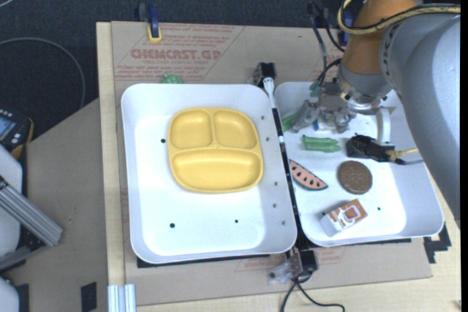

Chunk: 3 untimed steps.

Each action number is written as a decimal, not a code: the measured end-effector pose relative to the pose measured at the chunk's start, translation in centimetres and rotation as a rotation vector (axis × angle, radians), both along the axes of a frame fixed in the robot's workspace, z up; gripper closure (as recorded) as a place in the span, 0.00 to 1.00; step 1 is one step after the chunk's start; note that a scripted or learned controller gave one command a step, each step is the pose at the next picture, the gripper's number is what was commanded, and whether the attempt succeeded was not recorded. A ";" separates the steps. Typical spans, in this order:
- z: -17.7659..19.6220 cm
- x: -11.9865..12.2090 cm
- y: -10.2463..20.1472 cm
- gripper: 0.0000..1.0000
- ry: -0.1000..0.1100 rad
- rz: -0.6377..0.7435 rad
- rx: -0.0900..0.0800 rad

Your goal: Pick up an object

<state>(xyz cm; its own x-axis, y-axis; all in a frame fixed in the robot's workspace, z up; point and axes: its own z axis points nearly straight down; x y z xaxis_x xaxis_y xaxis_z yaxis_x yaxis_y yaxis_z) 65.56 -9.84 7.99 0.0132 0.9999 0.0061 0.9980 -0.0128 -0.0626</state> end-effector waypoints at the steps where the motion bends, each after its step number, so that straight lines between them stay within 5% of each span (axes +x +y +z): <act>1: 1.2 -0.1 -0.6 1.00 -0.002 -0.002 -0.011; 2: 11.0 -7.5 6.4 1.00 -0.068 0.018 -0.002; 3: 12.6 -13.1 13.7 1.00 -0.059 0.020 -0.001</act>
<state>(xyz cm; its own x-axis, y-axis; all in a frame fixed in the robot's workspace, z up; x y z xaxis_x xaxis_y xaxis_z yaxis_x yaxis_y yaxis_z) 52.49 3.86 20.59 -0.0076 1.0000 0.0052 1.0000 0.0076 -0.0037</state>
